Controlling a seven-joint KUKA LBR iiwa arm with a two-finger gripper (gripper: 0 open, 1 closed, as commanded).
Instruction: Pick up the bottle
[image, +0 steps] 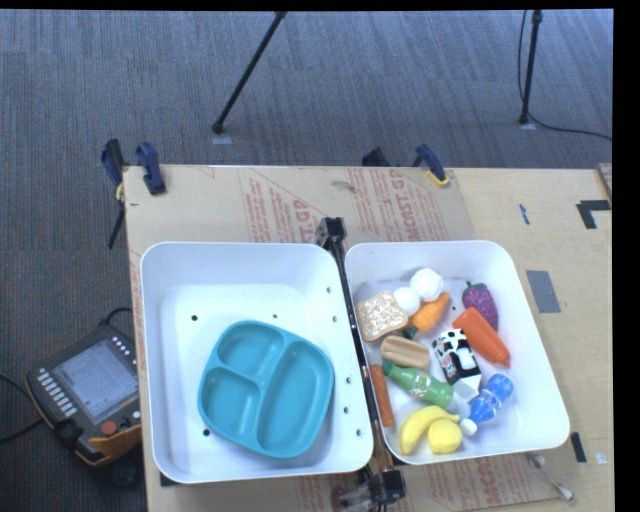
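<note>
Banana (423, 424) front of right bin (532, 300) | green bottle (419, 381) just behind, lying flat

Two white bins (160, 300) are seen in smooth, slightly glossy plastic. A divided teal plate (266, 388) looks matt plastic. The green bottle (420, 381) and other toy foods appear as smooth moulded plastic. The worktop (270, 200) is covered in matt brown printed cardboard; the floor (350, 90) is rough grey carpet.

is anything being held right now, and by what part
Nothing is held. The green bottle lies on its side in the right bin, among the toy foods, next to the hot dog and the banana, with nothing gripping it.
</note>
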